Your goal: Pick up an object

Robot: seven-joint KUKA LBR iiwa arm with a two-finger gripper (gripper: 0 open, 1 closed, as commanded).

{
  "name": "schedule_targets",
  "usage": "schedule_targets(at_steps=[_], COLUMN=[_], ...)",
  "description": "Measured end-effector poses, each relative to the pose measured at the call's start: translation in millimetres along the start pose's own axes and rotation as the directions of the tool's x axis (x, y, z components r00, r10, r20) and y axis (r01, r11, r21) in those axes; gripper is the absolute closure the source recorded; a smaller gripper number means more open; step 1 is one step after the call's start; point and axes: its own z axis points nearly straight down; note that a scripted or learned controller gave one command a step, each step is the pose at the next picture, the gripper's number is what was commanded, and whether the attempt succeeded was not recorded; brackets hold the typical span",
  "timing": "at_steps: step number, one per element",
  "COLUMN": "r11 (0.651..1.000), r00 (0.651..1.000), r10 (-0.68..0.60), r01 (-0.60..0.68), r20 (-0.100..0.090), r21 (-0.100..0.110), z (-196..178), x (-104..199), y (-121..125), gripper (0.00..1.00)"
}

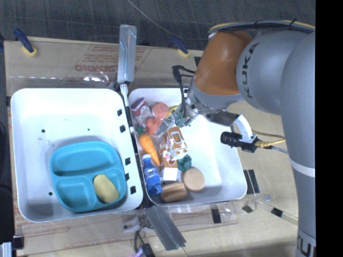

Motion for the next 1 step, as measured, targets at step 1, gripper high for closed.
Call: schedule_targets(at_steps=[1], r11=[0.965], r00=[0.965], r10=[-0.261], r01=[0.261], r20=[0.008], r21=[-0.005], z=[-54.7], x=[3.2], y=[41.8], gripper=[1.00])
